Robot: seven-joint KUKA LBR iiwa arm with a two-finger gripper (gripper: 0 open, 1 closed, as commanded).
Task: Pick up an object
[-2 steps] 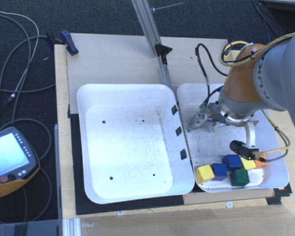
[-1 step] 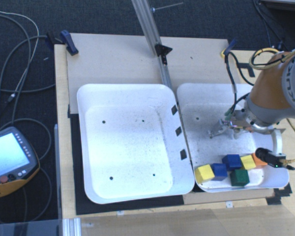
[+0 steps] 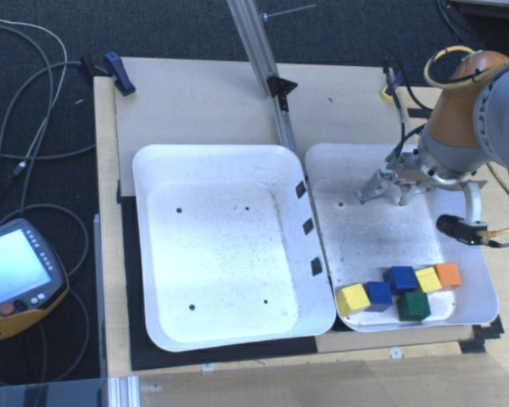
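Six blocks sit bunched along the near edge of the right bin (image 3: 356, 227), toward its near right corner. We count a yellow block (image 3: 353, 298) at the left end of the cluster, a blue block (image 3: 378, 294) touching it, a second blue block (image 3: 401, 278) just behind, a green block (image 3: 413, 305) nearest the front rim, a smaller yellow block (image 3: 427, 279) and an orange block (image 3: 448, 274) at the right end. Some of them touch, packed as they are.

We see the gripper (image 3: 388, 191) over the far half of the right bin, well apart from the blocks, with the arm (image 3: 462, 117) (grey, orange band above the wrist) coming in from the right edge. Its fingers look spread with nothing between them, though the metal parts blur against the speckled floor, so we hold this loosely.

The left bin (image 3: 153, 176) lies beside the right one, their inner rims touching. A handheld screen unit (image 3: 17, 278) rests off the bench's left edge.
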